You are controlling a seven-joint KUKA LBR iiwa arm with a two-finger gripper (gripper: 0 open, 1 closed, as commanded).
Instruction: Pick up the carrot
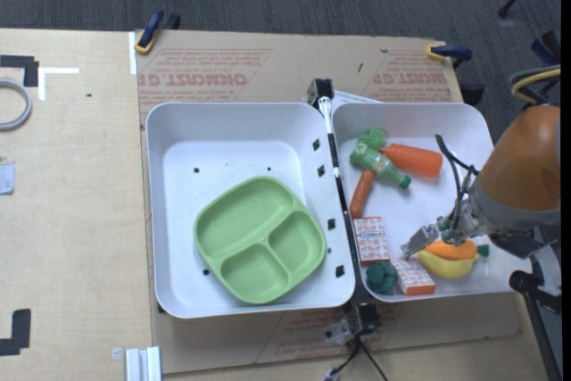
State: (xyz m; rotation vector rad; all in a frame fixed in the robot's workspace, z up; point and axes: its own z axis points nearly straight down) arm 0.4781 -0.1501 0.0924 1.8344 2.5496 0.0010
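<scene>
Yellow toy banana [449, 265] lies nearest in the right bin [496, 288], well on the near side of the carrot [417, 159]. The gripper [435, 236] sits just above the banana. Whether it is open or closed I cannot tell, and nothing of the carrot is in it.

Nearer than the carrot and to its left are 2 small printed boxes [370, 238] and a slim orange stick [361, 192].

The carrot itself lies flat towards the bin's far side, with a green bottle-shaped toy [382, 163] touching its left end.

It looks like moulded plastic — light, stiff and smooth, so likely to slip or roll. The best hold is probably across the thick middle, clear of the green toy — the taper would squeeze out.
</scene>
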